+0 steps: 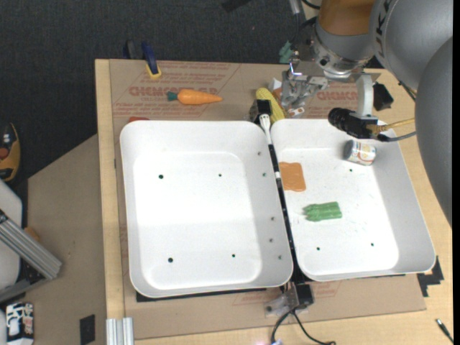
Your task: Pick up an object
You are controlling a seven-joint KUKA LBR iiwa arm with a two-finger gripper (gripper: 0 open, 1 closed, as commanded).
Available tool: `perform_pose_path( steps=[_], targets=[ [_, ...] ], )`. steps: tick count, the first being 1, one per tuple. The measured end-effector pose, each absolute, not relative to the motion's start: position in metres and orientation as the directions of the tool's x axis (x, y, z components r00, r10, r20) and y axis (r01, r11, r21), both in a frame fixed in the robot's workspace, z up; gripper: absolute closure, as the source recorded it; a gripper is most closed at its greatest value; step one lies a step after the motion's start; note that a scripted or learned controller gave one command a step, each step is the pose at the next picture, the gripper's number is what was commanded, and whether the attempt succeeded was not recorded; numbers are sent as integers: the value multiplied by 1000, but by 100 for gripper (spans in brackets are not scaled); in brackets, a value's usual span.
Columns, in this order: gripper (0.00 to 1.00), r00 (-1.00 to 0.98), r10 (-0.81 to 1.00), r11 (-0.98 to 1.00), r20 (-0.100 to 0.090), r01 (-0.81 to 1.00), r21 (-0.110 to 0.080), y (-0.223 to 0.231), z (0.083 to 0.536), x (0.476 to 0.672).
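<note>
The grey arm point(413, 42) comes in from the upper right, its orange band point(345, 9) sitting above the wrist at the top edge of the camera view. Beneath it lies a brown cardboard sheet point(108, 228) that carries both bins. The left bin point(194, 207) shows a bare white floor marked with a few small dark dots. The right bin point(359, 228) sits touching it along their shared rim. The gripper point(296, 100) hangs over the cardboard just beyond the far rim of the right bin, near that bin's far left corner. The metal parts blur together at this angle, so whether it is spread apart or closed together cannot be told, and no object can be seen caught in it. Just to its left a yellow piece point(269, 98) lies on the cardboard; whether the gripper touches it cannot be told either. A toy carrot point(194, 98) lies on the cardboard behind the left bin, well apart from the gripper. Inside the right bin, a green block point(321, 211) rests near the middle of the floor. A flat orange piece point(292, 177) lies close to the bin's left wall. A small silver can point(361, 152) lies on its side toward the far right. A small black piece with a white end point(261, 111) sits at the far corner where the two bins meet. A blue and yellow item point(149, 60) lies at the cardboard's far left edge.
</note>
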State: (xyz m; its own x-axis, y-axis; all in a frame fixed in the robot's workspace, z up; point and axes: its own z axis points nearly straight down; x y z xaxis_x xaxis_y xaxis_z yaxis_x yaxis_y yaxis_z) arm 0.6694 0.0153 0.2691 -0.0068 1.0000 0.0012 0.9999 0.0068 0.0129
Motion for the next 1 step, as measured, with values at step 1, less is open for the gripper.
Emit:
perform_pose_path(
  steps=[1],
  targets=[
    [100, -7, 1000, 7, 3, 1000, 17, 63, 396, 668]
  ],
)
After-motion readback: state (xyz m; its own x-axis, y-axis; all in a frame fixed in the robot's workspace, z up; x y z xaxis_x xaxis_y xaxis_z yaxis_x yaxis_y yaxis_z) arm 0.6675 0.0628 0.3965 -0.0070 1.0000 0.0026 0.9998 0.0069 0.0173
